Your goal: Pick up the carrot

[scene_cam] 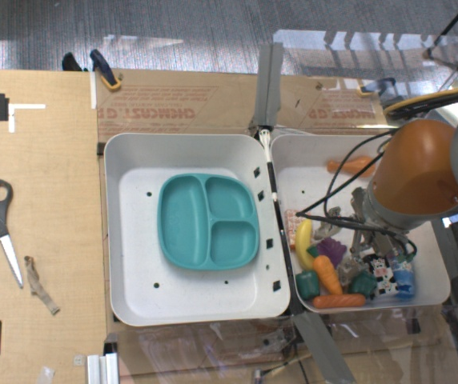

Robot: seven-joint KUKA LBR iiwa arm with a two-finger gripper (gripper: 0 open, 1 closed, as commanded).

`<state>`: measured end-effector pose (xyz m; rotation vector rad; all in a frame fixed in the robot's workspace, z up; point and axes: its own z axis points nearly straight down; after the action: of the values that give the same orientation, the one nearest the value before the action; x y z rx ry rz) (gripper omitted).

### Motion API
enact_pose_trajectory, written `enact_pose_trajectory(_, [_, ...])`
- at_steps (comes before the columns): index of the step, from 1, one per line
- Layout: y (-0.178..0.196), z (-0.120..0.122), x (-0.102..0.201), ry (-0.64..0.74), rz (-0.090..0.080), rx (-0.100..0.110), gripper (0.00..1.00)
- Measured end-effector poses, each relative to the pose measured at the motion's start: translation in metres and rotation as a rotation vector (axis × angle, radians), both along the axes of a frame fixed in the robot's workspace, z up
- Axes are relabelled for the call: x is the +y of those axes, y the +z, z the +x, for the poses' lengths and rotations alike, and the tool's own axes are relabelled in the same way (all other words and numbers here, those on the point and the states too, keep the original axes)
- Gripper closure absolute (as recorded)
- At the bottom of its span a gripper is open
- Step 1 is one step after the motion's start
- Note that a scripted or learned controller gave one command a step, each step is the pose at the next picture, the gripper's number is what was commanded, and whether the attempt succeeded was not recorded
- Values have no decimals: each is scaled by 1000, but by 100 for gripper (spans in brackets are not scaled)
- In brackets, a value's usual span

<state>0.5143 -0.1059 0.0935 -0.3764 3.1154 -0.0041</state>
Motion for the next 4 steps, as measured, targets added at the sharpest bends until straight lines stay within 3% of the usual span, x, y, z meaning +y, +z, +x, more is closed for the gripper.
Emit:
enact_pose_trajectory(2, [3, -25, 2, -161, 1, -18, 0])
enact_pose_trajectory(3, [0, -17, 1, -409, -8, -4, 0])
enact_pose_trajectory(4, [0, -24, 2, -390, -7, -4, 0])
